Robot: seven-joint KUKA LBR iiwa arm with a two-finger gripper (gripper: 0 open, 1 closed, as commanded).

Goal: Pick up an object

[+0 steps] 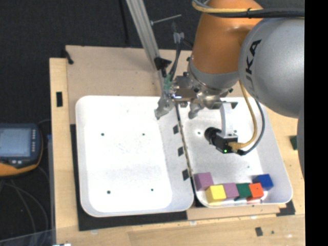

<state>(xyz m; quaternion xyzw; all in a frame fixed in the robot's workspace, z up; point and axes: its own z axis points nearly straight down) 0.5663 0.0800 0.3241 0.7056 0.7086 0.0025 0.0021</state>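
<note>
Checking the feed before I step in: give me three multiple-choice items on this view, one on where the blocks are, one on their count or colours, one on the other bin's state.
1. Where do the blocks lie?
A. near edge of the right bin
B. middle of the left bin
C. on the bench outside the bins

2. How many yellow blocks are there?
A. none
B. one
C. three

3. What does the left bin hold?
A. a stack of blocks
B. nothing
C. the arm's wrist

Answers: 1 A, the blocks cluster by the right bin's near rim. 2 B, one yellow among purple, green, orange and blue. 3 B, its floor is bare white.
</note>
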